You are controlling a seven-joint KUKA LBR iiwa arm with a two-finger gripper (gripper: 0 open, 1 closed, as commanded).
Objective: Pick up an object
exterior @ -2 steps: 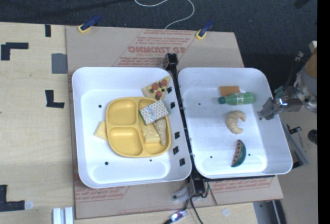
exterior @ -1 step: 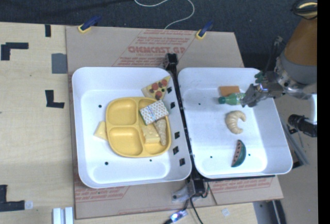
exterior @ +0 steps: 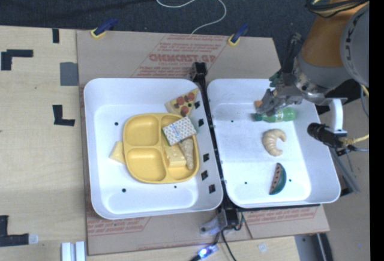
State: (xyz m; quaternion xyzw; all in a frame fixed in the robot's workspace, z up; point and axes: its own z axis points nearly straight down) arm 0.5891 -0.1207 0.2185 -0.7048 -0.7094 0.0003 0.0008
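Camera view caught the yellow divided tray (exterior: 144, 158) in the left bin (exterior: 96, 134), croissant (exterior: 274, 141) in the right bin (exterior: 240, 134) well right of the tray, gripper (exterior: 271, 105) down over a green object (exterior: 277, 114) just above the croissant, grip unreadable, watermelon slice (exterior: 277, 178) below the croissant
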